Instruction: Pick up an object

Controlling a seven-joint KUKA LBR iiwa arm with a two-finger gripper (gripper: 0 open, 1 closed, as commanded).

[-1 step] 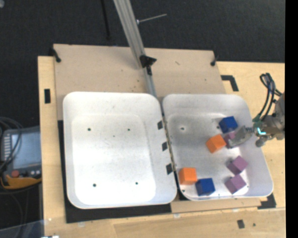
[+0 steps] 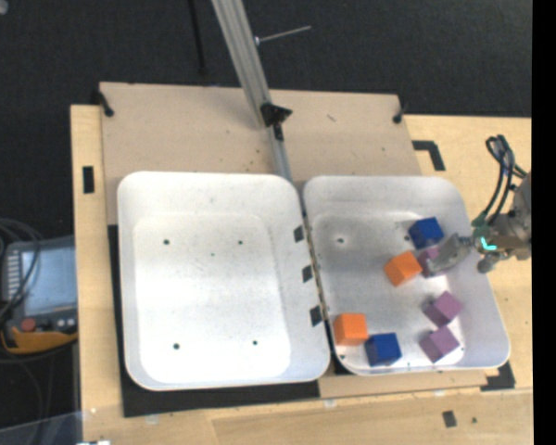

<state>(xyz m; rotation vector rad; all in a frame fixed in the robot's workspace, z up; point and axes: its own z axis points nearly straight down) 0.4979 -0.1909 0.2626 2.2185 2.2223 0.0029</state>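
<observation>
1. The pincer [image 2: 437, 256] reaches in from the right edge of the right bin [image 2: 371, 193], low over its upper-right part. Whether it is apart or together cannot be told at this resolution, and no cube is visibly clamped in it.
2. Nearest candidates: a small purple cube [image 2: 430, 256] sits right at its tip, partly covered; an orange cube [image 2: 403, 269] lies just beyond that toward the bin's middle, seemingly touching it; a blue cube [image 2: 427, 231] is just above the tip.
3. Farther off, below the pincer, lie two more purple cubes [image 2: 442, 308] and [image 2: 439, 343]; further toward the bin's lower left are a second orange cube [image 2: 351, 328] and a second blue cube [image 2: 383, 349].
4. The left bin [image 2: 139, 202] sits well away on the surface [image 2: 88, 248].
5. To do the grasp well, I judge the tight cluster is the difficulty: commit to one cube, centre on it, and align with its flat faces so the neighbours are not wedged in.
6. Descend fully before closing, then lift straight up and check that the cube rises with it.
</observation>
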